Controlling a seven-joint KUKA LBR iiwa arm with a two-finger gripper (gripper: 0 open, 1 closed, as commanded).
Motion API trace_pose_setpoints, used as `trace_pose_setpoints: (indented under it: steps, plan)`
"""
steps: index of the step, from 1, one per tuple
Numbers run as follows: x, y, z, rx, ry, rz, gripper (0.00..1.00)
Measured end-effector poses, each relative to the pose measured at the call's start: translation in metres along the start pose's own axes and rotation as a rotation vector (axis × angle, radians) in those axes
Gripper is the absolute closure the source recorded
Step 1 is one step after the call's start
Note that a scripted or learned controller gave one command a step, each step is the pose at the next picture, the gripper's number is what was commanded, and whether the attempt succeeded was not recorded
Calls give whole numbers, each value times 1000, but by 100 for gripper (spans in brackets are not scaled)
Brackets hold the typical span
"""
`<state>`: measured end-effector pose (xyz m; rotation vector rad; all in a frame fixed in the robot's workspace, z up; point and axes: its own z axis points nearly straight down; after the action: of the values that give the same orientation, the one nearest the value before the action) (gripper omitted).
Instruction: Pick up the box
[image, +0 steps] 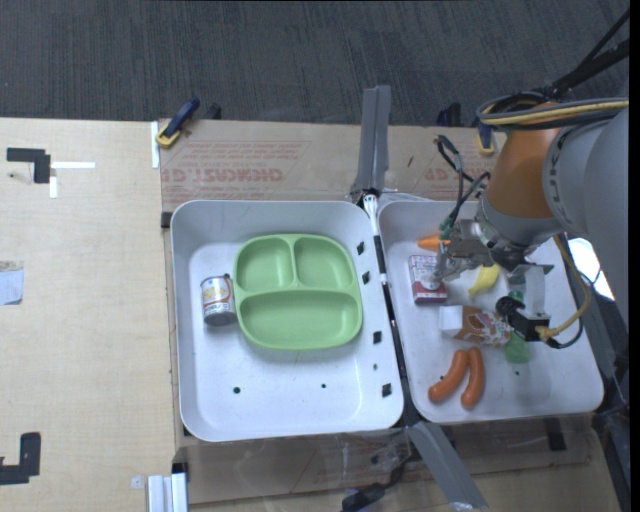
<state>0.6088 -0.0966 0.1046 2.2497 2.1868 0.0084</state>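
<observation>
- Bench (80, 330) carries two white bins; left bin (290, 415) has a green plate (298, 290) and a can (217, 300), with bare floor along its front edge.
- Box (428, 279) lies near right bin's (530, 400) left wall.
- Gripper (462, 252) sits just right of the box; finger state unclear.
- Sausages (460, 375) lie near the front rim.

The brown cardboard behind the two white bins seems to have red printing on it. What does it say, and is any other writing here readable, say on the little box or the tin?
Brown cardboard sheet: large red lettering, seen upside down and too blurred to read reliably.
Small red and white box: label print too small to read.
Small tin can: label too blurred to read.
Nothing else carries readable text.
</observation>
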Motion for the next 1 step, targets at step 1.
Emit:
trace_pose_setpoints:
  steps: [1]
  plan:
    - [0,0,0,0,0,0,0]
